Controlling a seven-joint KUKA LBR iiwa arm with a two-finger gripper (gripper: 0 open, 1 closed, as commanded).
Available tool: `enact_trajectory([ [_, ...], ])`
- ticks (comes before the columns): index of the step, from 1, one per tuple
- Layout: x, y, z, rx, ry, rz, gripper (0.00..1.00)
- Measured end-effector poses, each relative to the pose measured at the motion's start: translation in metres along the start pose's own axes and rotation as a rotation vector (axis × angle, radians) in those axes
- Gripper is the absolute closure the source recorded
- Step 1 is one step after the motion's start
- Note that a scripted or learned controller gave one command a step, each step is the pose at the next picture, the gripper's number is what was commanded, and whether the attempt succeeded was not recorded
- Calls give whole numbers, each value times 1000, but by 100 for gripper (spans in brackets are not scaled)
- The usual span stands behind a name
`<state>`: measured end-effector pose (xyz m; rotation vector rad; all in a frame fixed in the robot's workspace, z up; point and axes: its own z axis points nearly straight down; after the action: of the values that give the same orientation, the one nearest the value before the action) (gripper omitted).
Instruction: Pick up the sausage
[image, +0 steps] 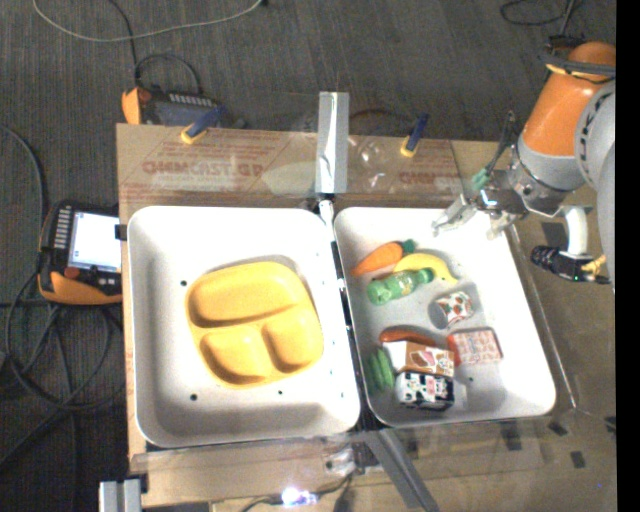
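Two white bins are sitting side by side on the surface (150, 160), and everything below is placed relative to the fingers (462, 212), which are hanging over the upper right corner of the right bin.

Farthest to the left of the fingers, beyond the bins, an orange handheld screen (80, 250) is lying on the floor among cables. Nearer, still well to the left and a little lower, the left bin (150, 300) is holding a yellow divided tray (257, 320). A grey upright post (332, 140) is standing above and to the left of the fingers, at the seam between the bins.

Inside the right bin (530, 340), down and to the left of the fingers, a carrot (380, 258) is lying beside a banana (425, 265), with a green bottle (395, 287) just under them. Further down, well apart from the fingers, the sausage (405, 337) is lying reddish and mostly flat, partly tucked behind a small printed carton (428, 357). A green vegetable (379, 370) is resting just left of that carton, and a black-and-white box (428, 390) is sitting below it. Almost straight below the fingers, a small grey packet (453, 307) and a red packet (478, 346) are lying near each other.

The fingers are appearing spread apart, pinching nothing.
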<state>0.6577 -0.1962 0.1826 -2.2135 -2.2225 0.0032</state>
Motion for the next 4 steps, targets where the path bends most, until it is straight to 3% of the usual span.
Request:
enact_trajectory([
  [1, 44, -99, 44, 3, 0, 276, 0],
  [2, 68, -158, 81, -54, -18, 4, 0],
  [3, 68, -157, 72, -55, -17, 3, 100],
  [4, 68, -157, 73, -53, -16, 2, 0],
])
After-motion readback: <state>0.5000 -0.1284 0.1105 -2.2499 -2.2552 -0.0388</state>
